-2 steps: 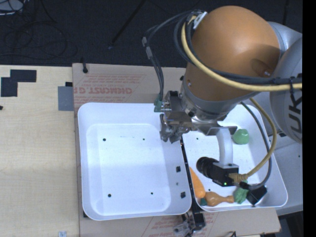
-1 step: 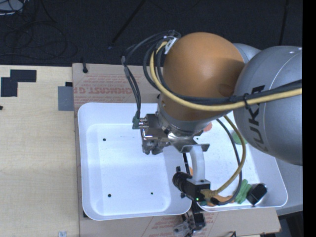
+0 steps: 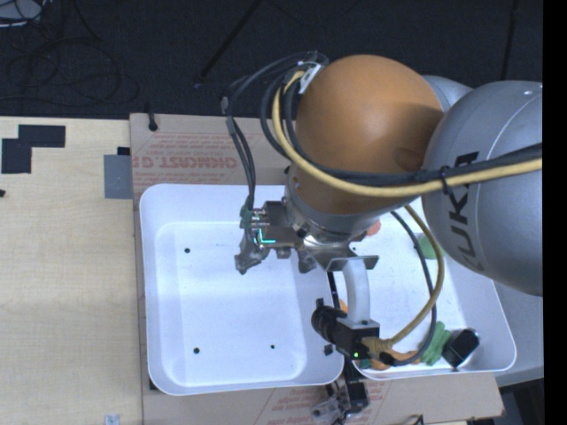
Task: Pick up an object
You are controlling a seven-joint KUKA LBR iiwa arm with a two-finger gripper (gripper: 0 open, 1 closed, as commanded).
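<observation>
**Lower right of the frame, nearest:** right bin (image 3: 496,361), near corner. It carries a green piece (image 3: 434,343) and a black piece (image 3: 461,348), just beside each other. I list these as the likeliest things to pick.

**Lower left to centre:** left bin (image 3: 159,326). There are dark specks (image 3: 197,351) on its floor, too small for me to identify.

**Centre:** gripper (image 3: 251,253), hanging over the upper right part of the left bin, near the wall shared with the right bin. I cannot tell whether it is spread or pressed together, and I do not log it as holding anything.

**Centre right, beside the arm (image 3: 478,193):** a green sliver (image 3: 428,246) and a red-orange sliver (image 3: 374,228), both largely hidden.

**Upper left, farthest:** cardboard sheet (image 3: 195,158) on the desk (image 3: 62,264).

**Risks, as I judge them:**
- The gripper stands well apart from the near-corner pieces, so closing here would likely take nothing.
- Those two pieces lie so close together that a descent there could knock one aside or catch both.
- The slivers under the arm are hard for me to aim at.

**Count:** bins, two; green items, two; black, one; red-orange, one; gripper, one.
</observation>
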